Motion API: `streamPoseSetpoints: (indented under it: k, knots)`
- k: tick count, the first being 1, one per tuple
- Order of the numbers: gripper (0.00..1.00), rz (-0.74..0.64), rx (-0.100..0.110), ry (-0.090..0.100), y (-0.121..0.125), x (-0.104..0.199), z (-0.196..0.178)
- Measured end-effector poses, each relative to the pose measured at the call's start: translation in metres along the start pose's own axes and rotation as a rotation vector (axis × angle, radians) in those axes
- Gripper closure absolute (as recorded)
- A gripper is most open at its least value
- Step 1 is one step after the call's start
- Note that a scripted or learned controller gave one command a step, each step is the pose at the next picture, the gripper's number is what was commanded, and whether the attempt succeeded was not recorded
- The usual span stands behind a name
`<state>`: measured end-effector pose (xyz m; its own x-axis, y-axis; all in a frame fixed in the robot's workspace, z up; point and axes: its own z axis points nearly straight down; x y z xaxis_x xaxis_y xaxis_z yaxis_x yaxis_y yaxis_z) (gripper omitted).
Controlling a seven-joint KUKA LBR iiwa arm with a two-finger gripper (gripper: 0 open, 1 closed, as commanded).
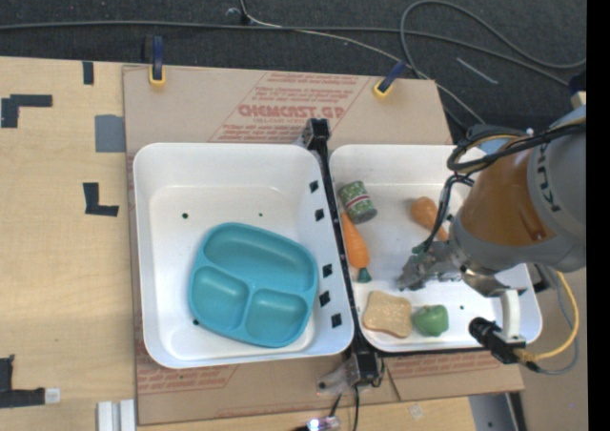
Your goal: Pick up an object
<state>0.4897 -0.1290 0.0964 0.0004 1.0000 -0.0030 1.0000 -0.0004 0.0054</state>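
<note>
In the right bin [400,160] lie a green-labelled can [356,200], a carrot [355,244], an orange piece [424,212] partly behind the arm, a slice of bread [387,314] and a green pepper [432,320]. My gripper [416,274] hangs low over the bin floor, right of the carrot and just above the bread and pepper. Nothing shows between its fingers.
The left bin [157,172] holds a blue divided plate [253,283]. A black divider [329,229] runs between the bins. Cables trail across the dark floor behind the bench, and two clamps hold the cardboard at its far edge.
</note>
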Motion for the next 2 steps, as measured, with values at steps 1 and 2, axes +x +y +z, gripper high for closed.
streamPoseSetpoints:
  k: [1,2]
  knots:
    - [1.0,-0.002,0.002,0.002,0.006,0.006,-0.06]
    - [1.0,-0.002,0.001,0.002,0.008,0.005,-0.113]
